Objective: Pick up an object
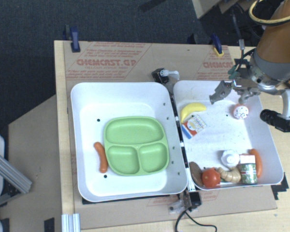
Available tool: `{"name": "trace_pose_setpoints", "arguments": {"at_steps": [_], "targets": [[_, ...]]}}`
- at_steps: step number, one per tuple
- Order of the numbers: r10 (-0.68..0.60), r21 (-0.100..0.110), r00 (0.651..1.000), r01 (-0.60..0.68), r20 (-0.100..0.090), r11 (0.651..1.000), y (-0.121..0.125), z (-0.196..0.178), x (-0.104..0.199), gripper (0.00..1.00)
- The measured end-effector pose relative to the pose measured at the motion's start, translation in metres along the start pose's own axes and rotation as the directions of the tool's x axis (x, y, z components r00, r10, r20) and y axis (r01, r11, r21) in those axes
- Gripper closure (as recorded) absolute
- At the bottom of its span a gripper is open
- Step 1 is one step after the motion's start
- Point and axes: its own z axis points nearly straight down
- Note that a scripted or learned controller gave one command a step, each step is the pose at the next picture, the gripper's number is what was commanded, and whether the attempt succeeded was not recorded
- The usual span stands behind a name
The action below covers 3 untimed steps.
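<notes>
End effector (227,92) poised over right bin, nothing picked yet.

The arm (275,42) comes in from 3 o'clock and hangs over the right bin (266,144) near its 12 o'clock rim. Whether the end effector is wide or narrow I cannot tell from here, and nothing shows in it, so I judge the pick not yet started. Candidates in that bin: a banana (192,110) at about 10 o'clock with a small carton (195,125) just beside it, a white ball (240,112) toward 1 o'clock, near the wrist, and a cluster at 6 o'clock (tomato (211,178), white cup (229,158), can (249,170), all crowded together). The left bin (82,129) holds a green divided plate (135,146) and a sausage (101,157) at its 9 o'clock. Descent, closing and lift all remain; banana or ball look the nearest targets.
</notes>
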Motion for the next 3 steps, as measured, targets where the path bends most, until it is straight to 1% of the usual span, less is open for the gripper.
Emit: {"name": "trace_pose_setpoints", "arguments": {"at_steps": [1,2,3], "targets": [[-0.002,0.005,1.0,0.002,-0.001,1.0,0.046,0.081,0.014,0.0],[0.0,0.001,1.0,0.0,-0.002,1.0,0.061,0.142,0.015,0.0],[0.003,0.009,1.0,-0.003,-0.002,1.0,-0.027,0.155,0.012,0.0]]}}
